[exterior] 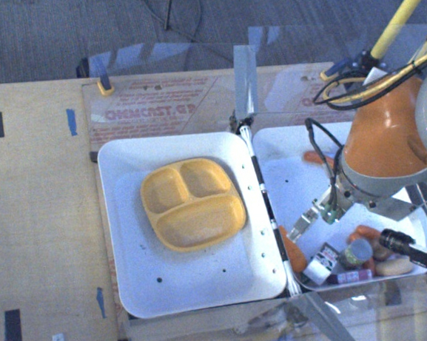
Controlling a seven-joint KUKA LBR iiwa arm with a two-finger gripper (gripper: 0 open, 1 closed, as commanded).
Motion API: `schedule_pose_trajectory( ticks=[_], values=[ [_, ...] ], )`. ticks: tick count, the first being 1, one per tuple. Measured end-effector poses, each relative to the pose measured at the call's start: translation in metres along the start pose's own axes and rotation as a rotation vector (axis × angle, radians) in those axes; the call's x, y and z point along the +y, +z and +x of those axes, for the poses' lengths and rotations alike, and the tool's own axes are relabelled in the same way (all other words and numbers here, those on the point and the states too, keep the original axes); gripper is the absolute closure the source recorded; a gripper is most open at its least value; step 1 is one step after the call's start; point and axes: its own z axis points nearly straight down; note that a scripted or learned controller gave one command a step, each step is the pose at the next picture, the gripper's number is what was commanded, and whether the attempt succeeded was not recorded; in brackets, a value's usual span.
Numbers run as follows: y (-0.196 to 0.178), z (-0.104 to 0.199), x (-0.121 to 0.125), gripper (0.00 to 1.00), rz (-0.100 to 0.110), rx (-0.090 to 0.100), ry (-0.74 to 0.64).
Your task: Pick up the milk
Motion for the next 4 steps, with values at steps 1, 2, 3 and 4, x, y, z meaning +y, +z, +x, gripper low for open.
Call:
schedule_pose_trajectory(
  ticks=[1, 2, 3, 4],
  values=[
    [-0.001, -0.040, 0.053, 0.00, -0.003, -0.004, 0.111],
    [0.053, -0.056, -0.026, 0.00, -0.004, -0.006, -0.472],
    [-0.002, -0.073, 0.036, 0.00, -0.005, -0.006, -0.306],
    [0.032, -0.061, -0.025, 0.00, -0.002, -0.003, -0.579]
  ],
)
